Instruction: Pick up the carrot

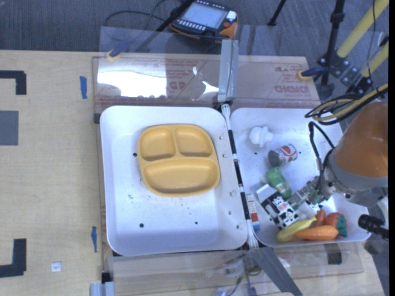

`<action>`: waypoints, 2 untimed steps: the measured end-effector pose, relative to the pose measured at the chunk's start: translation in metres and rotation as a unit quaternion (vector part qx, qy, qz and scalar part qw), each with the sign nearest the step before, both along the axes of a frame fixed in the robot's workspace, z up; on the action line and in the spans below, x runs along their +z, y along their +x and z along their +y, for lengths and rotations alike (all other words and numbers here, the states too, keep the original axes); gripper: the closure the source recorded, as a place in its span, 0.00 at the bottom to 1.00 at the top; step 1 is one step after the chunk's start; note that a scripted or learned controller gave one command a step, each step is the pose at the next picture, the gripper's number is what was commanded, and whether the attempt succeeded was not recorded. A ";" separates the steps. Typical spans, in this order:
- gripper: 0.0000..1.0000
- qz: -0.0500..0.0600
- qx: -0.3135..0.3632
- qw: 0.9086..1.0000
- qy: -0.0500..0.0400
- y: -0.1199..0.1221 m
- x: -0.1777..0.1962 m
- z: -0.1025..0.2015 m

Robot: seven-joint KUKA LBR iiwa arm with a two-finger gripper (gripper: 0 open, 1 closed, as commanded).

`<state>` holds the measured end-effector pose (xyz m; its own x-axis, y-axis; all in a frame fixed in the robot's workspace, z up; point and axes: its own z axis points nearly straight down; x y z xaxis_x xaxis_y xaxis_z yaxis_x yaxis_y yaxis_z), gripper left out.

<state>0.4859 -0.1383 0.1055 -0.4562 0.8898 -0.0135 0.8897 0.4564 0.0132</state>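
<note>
Left half of the frame: the left shallow white plastic bin [123, 221] carries one yellow three-compartment plastic plate [179, 159], lying flat in the bin's upper centre. Small dark specks are scattered on the bin floor around it.

Right of centre: the right shallow white plastic bin [247, 159] sits just beside the first, rims touching along the middle divider. In its upper part lies a small white crumpled object [260, 135]. Just right and below it is a red and grey can [282, 155] on its side. Below that sits a green plastic piece [276, 180], then a black and white patterned box [279, 207].

Lower right corner of that bin: the orange tapered carrot [320, 232] lies flat, touching a yellow banana-shaped toy [295, 228] on its left; a red and green item [337, 221] is at its right end.

Far right: my two-finger gripper [310, 196] hangs just above and left of the carrot, beside the patterned box. I cannot tell how it is set. The carrot rests on the bin floor, not in my grasp.
</note>
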 end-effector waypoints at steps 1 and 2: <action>1.00 0.002 -0.100 0.995 0.002 -0.003 -0.018 -0.042; 1.00 0.007 -0.261 0.965 0.005 -0.006 0.086 0.011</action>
